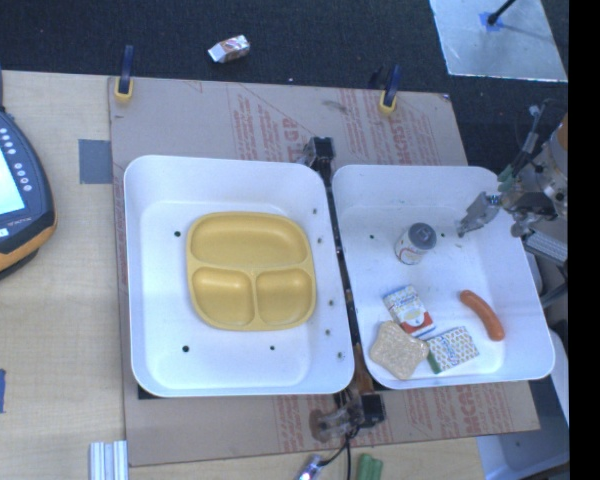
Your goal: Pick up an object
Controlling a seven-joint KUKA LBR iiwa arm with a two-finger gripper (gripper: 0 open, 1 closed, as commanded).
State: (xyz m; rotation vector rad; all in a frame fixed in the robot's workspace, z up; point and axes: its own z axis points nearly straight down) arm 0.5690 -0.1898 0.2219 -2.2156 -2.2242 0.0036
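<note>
My gripper (498, 222) hangs over the right bin's (430, 175) far right edge, open, with nothing between its fingers. A small round can with a grey lid (416, 241) stands just left of it. Nearer the front of this bin lie an orange-red sausage (482, 314), a small white and red carton (408, 308), a tan cracker (397, 349) and a blue patterned packet (452, 348). The left bin (140, 268) holds a yellow divided plate (251, 270).
A teach pendant (5, 198) rests on the bench at the far left. Two clamps (125, 73) (389, 88) pin the cardboard sheet at the back. A crumpled wrapper (229, 49) lies on the dark floor behind.
</note>
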